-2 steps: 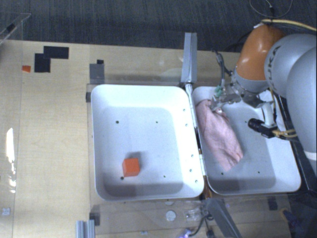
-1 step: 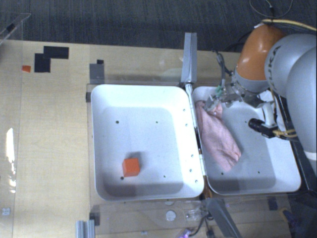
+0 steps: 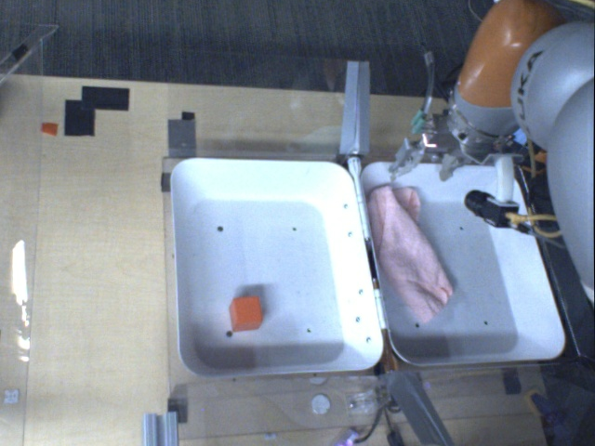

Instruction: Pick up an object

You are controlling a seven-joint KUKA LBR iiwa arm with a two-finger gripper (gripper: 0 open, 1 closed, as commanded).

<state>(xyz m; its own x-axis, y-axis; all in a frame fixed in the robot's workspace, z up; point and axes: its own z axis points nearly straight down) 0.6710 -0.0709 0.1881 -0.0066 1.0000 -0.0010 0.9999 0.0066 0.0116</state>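
A pink cloth (image 3: 405,252) lies crumpled along the left side of the right bin (image 3: 521,328), its upper end near the bin's far left corner. A small orange cube (image 3: 246,313) rests in the left bin (image 3: 279,193), near its front wall. My gripper (image 3: 424,164) hangs over the far edge of the right bin, just above and slightly right of the cloth's upper end. Its two fingers (image 3: 402,163) are spread apart with nothing between them. The gripper stands apart from the cloth.
A metal divider post (image 3: 354,110) rises between the two bins at the back. A black cable fitting (image 3: 488,206) hangs off the arm over the right bin. Black marks and a small orange tag (image 3: 49,129) sit on the bench at far left.
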